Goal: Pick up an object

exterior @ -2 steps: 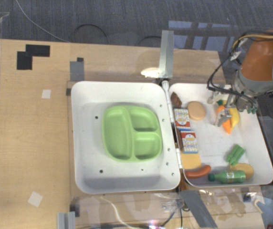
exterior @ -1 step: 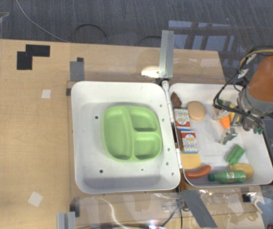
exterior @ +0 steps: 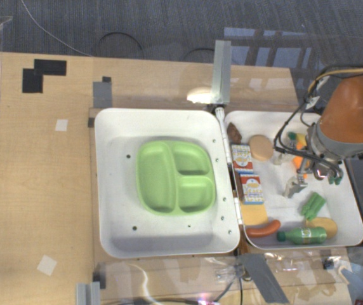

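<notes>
My gripper (exterior: 294,187) hangs low in the right bin (exterior: 353,199), over bare white floor. It stands open with nothing between its fingers. Left of it lie two small red and white cartons (exterior: 242,157) (exterior: 251,189). A green pepper-like piece (exterior: 313,205) lies just to its lower right. An orange piece (exterior: 303,152) sits partly hidden under the wrist. Along the near edge are a green bottle (exterior: 303,236), a yellow item (exterior: 325,225), a red sausage (exterior: 263,229) and a yellow slice (exterior: 254,214). A tan round piece (exterior: 262,148) and a brown piece (exterior: 233,132) lie toward the far side.
The left bin (exterior: 115,189) holds a green divided plate (exterior: 174,176). A raised rim (exterior: 227,170) separates the two bins. The grey arm with its orange band (exterior: 353,110) and black cables covers the right bin's far right corner.
</notes>
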### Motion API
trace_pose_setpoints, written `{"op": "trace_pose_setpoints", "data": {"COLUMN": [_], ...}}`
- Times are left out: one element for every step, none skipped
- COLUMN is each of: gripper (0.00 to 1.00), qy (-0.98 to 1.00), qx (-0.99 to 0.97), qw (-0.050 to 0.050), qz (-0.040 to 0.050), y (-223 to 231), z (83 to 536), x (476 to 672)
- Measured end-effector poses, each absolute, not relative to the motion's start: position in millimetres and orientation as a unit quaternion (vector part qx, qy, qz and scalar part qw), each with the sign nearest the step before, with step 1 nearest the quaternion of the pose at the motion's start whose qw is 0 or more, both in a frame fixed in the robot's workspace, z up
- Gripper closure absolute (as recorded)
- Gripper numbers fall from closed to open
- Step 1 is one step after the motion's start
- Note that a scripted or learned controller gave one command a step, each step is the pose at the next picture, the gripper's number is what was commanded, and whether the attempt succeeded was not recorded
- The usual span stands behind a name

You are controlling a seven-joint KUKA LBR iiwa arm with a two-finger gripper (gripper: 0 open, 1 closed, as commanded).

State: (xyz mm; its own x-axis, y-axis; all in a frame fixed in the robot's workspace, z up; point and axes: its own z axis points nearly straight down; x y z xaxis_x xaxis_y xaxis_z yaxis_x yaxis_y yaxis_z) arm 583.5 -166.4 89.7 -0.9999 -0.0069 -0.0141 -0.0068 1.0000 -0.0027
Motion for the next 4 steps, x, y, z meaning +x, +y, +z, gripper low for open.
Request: {"op": "trace_pose_setpoints", "data": {"gripper": [1.0,1.0,1.0,0.0], "qy": [1.0,0.994,0.951,0.951], "qx": [-0.006,-0.106,-0.308,-0.309], "qw": [0.016,0.009,0.002,0.005], "qz": [-0.003,-0.0007,-0.0009,-0.0015], "y": [-165.6,-84.0,-170.7,-167.9], "z": [105.1,229.5,156.3,158.8], "x": [588.8,621.6,619.0,620.9]}}
